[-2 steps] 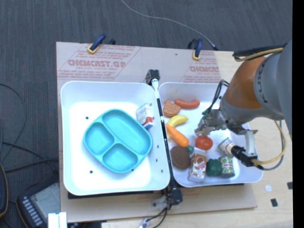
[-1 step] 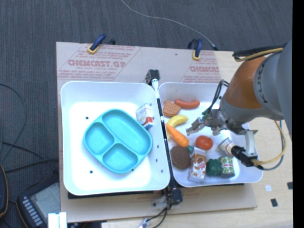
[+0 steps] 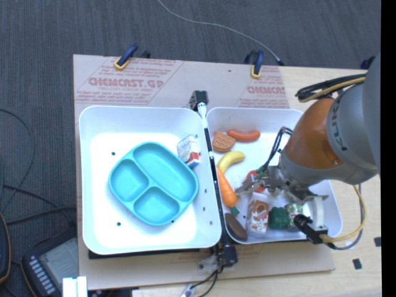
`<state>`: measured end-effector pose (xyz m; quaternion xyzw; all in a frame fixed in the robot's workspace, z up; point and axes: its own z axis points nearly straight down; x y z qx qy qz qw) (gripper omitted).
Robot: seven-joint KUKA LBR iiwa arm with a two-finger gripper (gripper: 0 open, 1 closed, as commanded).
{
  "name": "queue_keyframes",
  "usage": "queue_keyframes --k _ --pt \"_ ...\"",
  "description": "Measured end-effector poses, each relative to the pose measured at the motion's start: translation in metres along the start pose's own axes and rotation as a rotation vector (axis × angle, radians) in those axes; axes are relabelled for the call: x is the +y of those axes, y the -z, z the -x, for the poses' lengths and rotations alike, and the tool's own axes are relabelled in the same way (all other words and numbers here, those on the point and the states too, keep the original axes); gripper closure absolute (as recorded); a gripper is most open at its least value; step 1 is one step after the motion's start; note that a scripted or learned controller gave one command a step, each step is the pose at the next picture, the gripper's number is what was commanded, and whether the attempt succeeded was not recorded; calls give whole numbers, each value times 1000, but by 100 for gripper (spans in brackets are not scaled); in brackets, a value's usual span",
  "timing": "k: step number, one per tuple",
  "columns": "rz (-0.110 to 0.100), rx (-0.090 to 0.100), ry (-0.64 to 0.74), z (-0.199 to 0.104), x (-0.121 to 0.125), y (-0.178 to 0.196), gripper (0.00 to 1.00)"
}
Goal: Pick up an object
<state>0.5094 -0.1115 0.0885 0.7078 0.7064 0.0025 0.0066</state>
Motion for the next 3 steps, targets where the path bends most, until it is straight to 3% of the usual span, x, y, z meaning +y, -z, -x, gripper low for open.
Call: queue_keyframes --k 1,2,3 --pt "1 1 0 0 1 11 100" --pt "-1 2 0 0 1 10 0" --pt "-1 2 0 0 1 20 100"
